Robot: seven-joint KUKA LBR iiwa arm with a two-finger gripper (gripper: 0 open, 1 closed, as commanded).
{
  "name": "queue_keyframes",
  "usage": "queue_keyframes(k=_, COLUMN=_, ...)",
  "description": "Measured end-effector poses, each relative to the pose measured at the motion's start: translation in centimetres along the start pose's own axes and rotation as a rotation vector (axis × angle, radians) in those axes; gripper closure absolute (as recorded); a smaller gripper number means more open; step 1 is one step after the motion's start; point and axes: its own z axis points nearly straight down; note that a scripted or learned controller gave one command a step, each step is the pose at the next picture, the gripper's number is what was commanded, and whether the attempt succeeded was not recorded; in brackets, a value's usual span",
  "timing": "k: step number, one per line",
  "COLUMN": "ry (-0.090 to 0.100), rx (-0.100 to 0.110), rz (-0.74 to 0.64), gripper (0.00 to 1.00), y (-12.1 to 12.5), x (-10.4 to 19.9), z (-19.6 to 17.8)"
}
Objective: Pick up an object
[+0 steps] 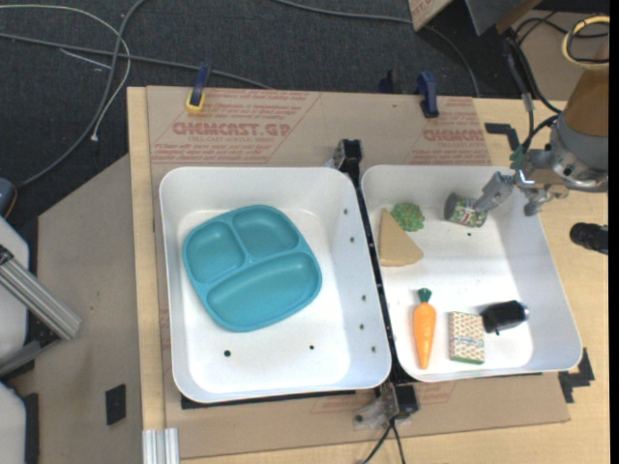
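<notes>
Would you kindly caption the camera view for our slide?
Gripper low over a small can in the right bin, beside broccoli, carrot and box; blue plate in the left bin.

**Red print on the cardboard**

The cardboard sheet [290,124] under both bins carries red lettering reading roughly "CHEMCAST GP", once behind each bin; the smaller lines beneath are illegible. Print on the small carton [466,337] is too small to read.
</notes>
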Motion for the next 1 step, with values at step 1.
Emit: queue_keyframes(k=1, ry=0.000, rx=-0.002, rz=-0.001, gripper=0.00, y=0.05, x=0.75, z=4.44)
